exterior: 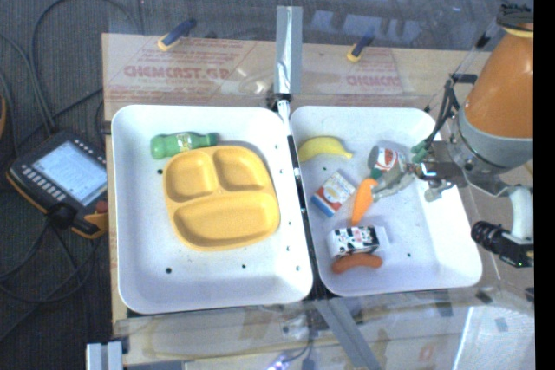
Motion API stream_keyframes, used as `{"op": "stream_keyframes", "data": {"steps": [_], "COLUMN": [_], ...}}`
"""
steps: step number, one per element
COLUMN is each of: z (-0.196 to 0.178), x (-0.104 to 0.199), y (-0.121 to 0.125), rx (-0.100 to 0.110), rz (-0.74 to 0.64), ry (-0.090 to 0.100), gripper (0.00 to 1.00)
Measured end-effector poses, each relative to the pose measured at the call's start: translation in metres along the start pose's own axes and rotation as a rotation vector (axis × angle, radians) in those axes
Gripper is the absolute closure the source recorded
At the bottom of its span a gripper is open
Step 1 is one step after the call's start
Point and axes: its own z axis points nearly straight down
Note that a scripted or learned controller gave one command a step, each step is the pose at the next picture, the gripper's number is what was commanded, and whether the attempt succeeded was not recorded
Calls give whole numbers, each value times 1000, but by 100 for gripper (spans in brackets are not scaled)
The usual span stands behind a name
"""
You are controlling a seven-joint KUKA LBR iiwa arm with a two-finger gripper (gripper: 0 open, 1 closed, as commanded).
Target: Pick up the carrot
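On the worktop, in the right bin (pixel 451 260), the carrot (pixel 362 200) is approached at its upper end by the claw (pixel 388 179), whose opening cannot be told; closure around the carrot is required next.

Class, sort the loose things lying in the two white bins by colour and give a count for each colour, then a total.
Yellow: 2, the divided tray and the banana
Green: 1, the bottle
Orange: 2, the carrot and the sausage
Mixed colours: 3, the small carton, the black-and-white toy, the round can
Total: 8
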Motion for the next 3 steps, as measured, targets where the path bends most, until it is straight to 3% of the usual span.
{"op": "stream_keyframes", "data": {"steps": [1,2,3], "z": [169,187,180], "x": [-2,-19,-19], "y": [10,38,39], "rx": [-1,-12,-12], "rz": [-141,-42,-42], "ry": [1,2,3], "gripper": [0,0,100]}}
